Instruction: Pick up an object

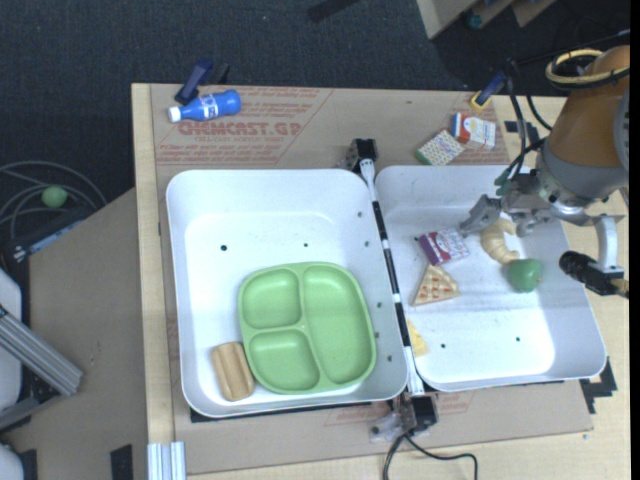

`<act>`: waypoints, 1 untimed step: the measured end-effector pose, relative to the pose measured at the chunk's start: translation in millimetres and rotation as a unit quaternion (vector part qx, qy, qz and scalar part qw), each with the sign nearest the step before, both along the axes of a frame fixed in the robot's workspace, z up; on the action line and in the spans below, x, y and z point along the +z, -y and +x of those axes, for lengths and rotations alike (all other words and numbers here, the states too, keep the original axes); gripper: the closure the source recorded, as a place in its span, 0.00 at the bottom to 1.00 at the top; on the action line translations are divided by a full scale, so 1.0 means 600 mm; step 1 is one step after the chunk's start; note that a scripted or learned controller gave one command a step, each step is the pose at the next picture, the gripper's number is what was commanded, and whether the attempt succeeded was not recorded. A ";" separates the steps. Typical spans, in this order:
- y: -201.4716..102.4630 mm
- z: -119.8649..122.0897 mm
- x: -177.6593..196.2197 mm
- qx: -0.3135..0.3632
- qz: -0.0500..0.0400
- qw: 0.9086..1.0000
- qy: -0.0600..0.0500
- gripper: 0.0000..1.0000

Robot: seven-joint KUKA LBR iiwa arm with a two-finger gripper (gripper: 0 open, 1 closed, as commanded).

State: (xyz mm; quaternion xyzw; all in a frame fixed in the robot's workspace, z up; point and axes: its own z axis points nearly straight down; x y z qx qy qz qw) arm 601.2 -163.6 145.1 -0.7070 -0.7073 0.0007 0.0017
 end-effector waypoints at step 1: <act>-0.101 0.004 -0.102 0.000 0.000 1.000 0.001 0.00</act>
